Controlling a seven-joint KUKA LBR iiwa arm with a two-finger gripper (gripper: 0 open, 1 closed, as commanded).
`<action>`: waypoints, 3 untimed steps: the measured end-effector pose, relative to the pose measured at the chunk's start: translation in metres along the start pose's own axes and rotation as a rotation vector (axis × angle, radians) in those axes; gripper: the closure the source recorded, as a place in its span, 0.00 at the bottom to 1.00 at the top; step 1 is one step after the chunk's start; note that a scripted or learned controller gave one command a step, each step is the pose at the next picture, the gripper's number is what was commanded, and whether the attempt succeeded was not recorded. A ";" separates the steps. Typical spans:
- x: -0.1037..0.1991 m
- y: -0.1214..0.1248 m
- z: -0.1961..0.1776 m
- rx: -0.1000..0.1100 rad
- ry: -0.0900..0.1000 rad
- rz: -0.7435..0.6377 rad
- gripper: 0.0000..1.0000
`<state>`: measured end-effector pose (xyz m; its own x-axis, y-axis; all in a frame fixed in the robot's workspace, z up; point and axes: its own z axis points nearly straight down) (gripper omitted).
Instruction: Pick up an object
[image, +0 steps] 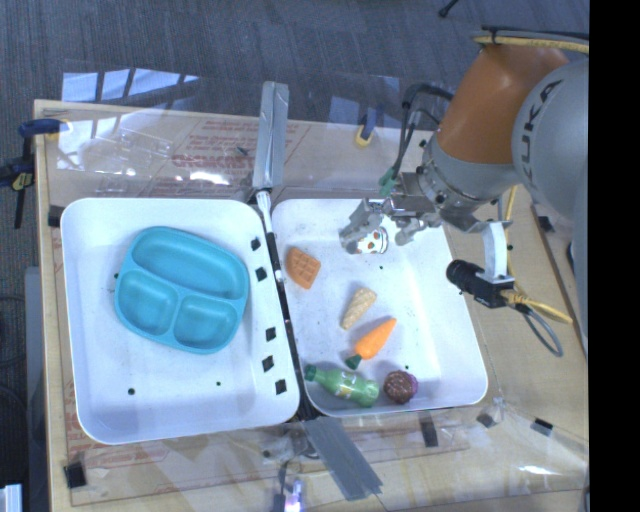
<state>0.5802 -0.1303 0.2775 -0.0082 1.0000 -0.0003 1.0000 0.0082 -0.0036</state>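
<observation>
Hovering over the right bin's (455, 330) far end, the gripper (378, 235) pinches a small white red-spotted object (374, 241), so the pick looks underway; next comes a clean lift.

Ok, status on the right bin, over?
Gripper low at right bin's far end, small white object at its tips, grasp unconfirmed. Carrot, bottle, waffle lie apart, nearer.

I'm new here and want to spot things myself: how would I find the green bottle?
Look in the right-hand white bin, along its near edge. The green bottle lies on its side there, left of a dark red ball and just below the orange carrot; it is the only green item.
</observation>
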 end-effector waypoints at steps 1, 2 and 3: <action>-0.035 0.059 0.060 -0.002 -0.001 -0.102 0.00; -0.056 0.081 0.152 -0.022 -0.007 -0.157 0.00; -0.078 0.089 0.165 -0.041 -0.013 -0.166 0.00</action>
<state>0.6695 -0.2081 0.1124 -0.1726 0.9849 -0.0159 0.9842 0.1731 0.0366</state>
